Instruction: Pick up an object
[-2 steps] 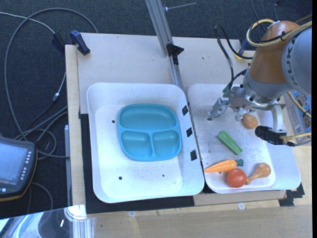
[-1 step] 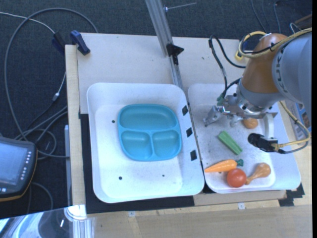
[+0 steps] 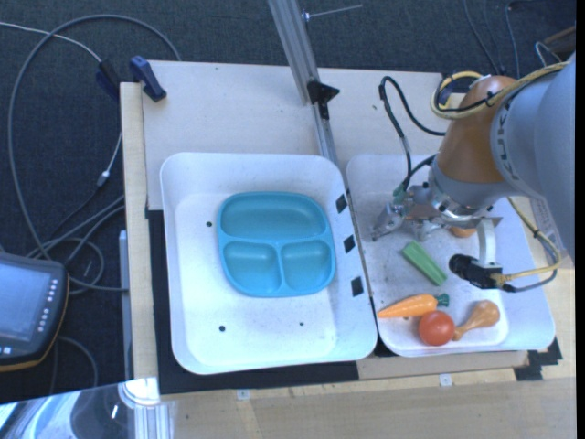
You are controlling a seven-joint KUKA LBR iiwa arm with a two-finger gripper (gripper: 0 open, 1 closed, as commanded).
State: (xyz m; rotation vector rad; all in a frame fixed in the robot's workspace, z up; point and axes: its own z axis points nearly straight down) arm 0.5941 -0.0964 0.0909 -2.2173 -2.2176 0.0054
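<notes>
A wooden bench (image 3: 228, 108) is seen from above at a slant, with two shallow white bins side by side on it. The landmark is a blue tray (image 3: 274, 243) with three compartments, one long and two small. It lies flat in the middle of the first bin (image 3: 196, 337).

The second bin (image 3: 366, 176) sits just to the right of the tray, touching the first bin along one edge. All the loose things that could be picked up lie in this second bin. A short green stick (image 3: 423, 262) lies at an angle to the right of the tray, about level with the tray's lower half. A carrot (image 3: 409, 306) lies right of the tray and below its bottom edge. A red tomato (image 3: 436, 327) touches the carrot from below. A tan, pear-shaped gourd (image 3: 480, 316) lies just beside the tomato, farther from the tray. A small orange thing (image 3: 463, 231) peeks out from under the wrist, too hidden to name.

The grey arm (image 3: 494, 144) with its orange band reaches in from the side far from the tray. Its gripper (image 3: 388, 222) is low over the second bin, right of the tray's middle and just above and tray-side of the green stick. Whether the gripper is open or closed cannot be told from this angle. It cannot be told either whether it touches the green stick.

A metal pole (image 3: 288, 26) rises behind the tray. A blue clamp (image 3: 146, 76) grips the bench's far corner, up and left of the tray.
</notes>
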